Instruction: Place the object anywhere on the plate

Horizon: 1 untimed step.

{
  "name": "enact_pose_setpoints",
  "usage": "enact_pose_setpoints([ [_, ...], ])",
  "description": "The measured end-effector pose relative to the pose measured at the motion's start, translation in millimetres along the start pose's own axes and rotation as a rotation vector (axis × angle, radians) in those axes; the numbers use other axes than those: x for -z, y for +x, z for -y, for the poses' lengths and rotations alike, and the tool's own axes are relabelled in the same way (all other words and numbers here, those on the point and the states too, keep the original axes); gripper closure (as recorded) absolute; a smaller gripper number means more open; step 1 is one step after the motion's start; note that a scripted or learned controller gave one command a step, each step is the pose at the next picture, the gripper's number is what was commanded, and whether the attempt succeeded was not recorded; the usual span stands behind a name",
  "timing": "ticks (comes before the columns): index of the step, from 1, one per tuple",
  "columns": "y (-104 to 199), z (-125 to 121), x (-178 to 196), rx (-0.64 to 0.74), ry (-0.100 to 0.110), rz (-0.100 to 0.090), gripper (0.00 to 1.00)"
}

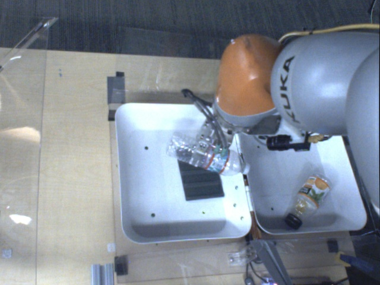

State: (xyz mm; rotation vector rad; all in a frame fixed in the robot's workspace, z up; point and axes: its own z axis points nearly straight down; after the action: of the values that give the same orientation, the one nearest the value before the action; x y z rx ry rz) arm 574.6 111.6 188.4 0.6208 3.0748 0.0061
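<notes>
A crumpled clear plastic bottle [199, 153] with a coloured label near its cap end lies crosswise in the left bin, over the far edge of a flat black square plate [202, 184]. Its cap end reaches the rim between the two bins. My gripper [212, 142] comes down from the orange-banded wrist [246, 76] onto the middle of the bottle, and its dark fingers [207, 136] sit on either side of the bottle, shut on it. The bottle's shadowed underside hides the plate's top edge.
The left white bin [136, 159] holds the plate and bottle. The right bin [350, 218] holds a small bottle [309, 199] with an orange label and black cap near its front. The big grey arm covers the right bin's far half.
</notes>
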Motion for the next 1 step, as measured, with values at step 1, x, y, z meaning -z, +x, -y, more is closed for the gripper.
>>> enact_pose_setpoints([
  [1, -77.3, 48.6, -0.2, 0.204, -0.002, 0.007, 1.00],
])
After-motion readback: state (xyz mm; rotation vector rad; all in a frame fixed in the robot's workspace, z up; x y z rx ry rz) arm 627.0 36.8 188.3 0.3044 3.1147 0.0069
